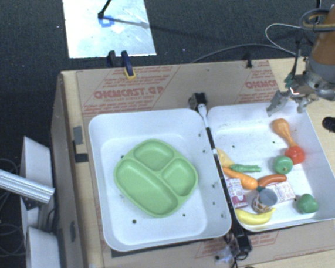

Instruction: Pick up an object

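we see the pincer [286,102] hanging over the far right corner of the right bin [330,171], its two fingers spread apart with nothing between them, so we judge it is poised before a reach down and nothing is picked yet. just below and a little left of the pincer lies a tan pear-shaped piece [282,130], the nearest candidate. further down from it sit a red tomato [297,154] touching a green apple [283,164], then a carrot [242,179], a sausage [271,180] and a banana [253,216] heaped towards the near edge. well to the pincer's left, the left bin [108,165] holds a green divided plate [155,176], apart from the toys.
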`<state>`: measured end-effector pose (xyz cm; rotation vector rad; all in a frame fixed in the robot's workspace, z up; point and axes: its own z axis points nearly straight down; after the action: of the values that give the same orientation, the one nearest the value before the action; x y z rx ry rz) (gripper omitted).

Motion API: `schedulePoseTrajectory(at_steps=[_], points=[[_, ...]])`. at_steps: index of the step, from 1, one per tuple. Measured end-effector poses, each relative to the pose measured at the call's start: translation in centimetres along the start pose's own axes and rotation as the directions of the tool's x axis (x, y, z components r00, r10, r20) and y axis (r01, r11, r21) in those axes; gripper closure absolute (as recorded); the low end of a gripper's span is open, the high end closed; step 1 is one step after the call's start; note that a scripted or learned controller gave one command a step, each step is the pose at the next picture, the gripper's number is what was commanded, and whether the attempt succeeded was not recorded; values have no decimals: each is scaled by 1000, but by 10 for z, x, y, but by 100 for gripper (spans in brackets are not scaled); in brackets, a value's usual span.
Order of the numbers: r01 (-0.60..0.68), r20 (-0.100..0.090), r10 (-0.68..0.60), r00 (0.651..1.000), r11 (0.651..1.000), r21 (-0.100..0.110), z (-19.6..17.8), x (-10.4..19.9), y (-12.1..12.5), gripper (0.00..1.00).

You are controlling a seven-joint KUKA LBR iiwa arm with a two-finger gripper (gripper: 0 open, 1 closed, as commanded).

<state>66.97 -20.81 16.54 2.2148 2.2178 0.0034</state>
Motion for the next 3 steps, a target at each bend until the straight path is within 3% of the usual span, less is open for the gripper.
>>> schedulePoseTrajectory(at_steps=[1, 2, 3], points=[[3, -6, -3, 1000, 1000, 9, 82, 4, -2, 0], [6, -2, -6, 1000, 1000, 2, 69, 3, 0, 100], [3, -2, -3, 1000, 1000, 0, -50, 58, -56, 100]])
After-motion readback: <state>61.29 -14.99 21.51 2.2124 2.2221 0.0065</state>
